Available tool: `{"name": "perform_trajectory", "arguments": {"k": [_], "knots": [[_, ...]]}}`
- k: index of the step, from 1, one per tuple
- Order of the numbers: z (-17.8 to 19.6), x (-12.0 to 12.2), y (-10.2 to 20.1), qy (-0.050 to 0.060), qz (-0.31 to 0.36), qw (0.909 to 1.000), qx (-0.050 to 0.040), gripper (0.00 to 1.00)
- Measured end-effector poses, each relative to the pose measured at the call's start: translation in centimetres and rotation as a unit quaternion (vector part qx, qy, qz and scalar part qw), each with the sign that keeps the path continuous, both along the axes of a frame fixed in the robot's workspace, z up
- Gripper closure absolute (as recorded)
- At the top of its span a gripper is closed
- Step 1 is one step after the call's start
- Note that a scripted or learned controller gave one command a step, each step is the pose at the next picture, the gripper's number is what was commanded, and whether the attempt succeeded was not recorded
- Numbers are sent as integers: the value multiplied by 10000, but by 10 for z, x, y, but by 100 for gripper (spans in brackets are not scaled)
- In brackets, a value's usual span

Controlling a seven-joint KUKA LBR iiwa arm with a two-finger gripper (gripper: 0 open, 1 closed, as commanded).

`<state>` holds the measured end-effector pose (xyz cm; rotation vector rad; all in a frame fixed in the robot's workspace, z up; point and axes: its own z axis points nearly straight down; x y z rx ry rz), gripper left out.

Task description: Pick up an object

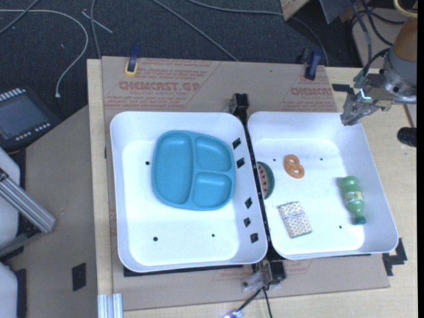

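Observation:
The right bin (318,128) holds an orange pretzel-shaped piece (293,165) near its middle. A small green bottle (353,199) lies by its right wall and a patterned flat packet (294,218) towards the front. A round green and red item (265,179) sits against the divider, partly hidden by it. My gripper (349,113) hangs over the right bin's far right corner, well away from all of these, with nothing seen in it.
The left bin (132,197) carries a blue divided plate (193,169). Black clips (249,204) line the divider between the bins. Blue clamps (132,58) hold the cardboard at the back edge. Cables run across the dark floor behind.

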<state>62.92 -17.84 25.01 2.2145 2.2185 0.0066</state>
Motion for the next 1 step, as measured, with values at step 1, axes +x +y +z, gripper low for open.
{"name": "perform_trajectory", "arguments": {"k": [1], "knots": [[-13,-13,52,54,15,10000,26,100]]}}
